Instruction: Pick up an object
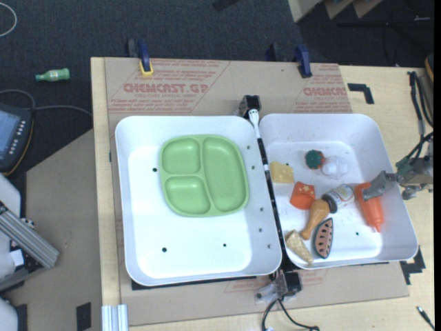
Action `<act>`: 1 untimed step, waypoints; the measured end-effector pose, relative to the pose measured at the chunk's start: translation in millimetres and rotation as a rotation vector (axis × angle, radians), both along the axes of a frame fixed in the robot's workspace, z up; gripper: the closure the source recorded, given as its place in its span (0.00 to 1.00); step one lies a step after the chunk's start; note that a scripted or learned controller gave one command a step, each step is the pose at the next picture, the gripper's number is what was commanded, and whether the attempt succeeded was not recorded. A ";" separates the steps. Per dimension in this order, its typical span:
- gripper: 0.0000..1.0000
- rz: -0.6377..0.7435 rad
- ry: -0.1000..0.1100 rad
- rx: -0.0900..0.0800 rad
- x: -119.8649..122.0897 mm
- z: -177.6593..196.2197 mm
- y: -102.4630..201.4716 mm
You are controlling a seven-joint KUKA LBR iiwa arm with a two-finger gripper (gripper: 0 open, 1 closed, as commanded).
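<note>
— Beside the carrot [373, 211] at the right bin [386, 248]'s edge, what's the gripper [377, 184] doing?
— Fingers: cannot tell. One green plate [204, 174] in the left bin [141, 247]; watermelon slice [322, 236] nearby.

Grey arm cut off by frame's right edge; only the gripper [377, 185] end shows at right bin's right rim, and finger state is unreadable at this size. Clear, glassy item [335, 166] near right bin's [358, 126] far edge: pale blur, shape and kind not readable. Small grey-and-dark cylindrical piece [340, 197] mid-bin: too small to identify. Beige wedge [299, 245] at near rim partly covered by watermelon-slice toy [322, 238]. Dark handheld device [12, 140] clipped by left edge. Printed lettering on brown bench sheet [165, 87] partly hidden by the bins.
</note>
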State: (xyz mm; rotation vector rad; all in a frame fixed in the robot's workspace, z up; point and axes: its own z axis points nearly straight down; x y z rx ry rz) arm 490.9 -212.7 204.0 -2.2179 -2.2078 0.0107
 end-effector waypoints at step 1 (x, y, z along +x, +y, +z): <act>0.00 0.005 -0.014 -0.004 3.3 7.0 0.4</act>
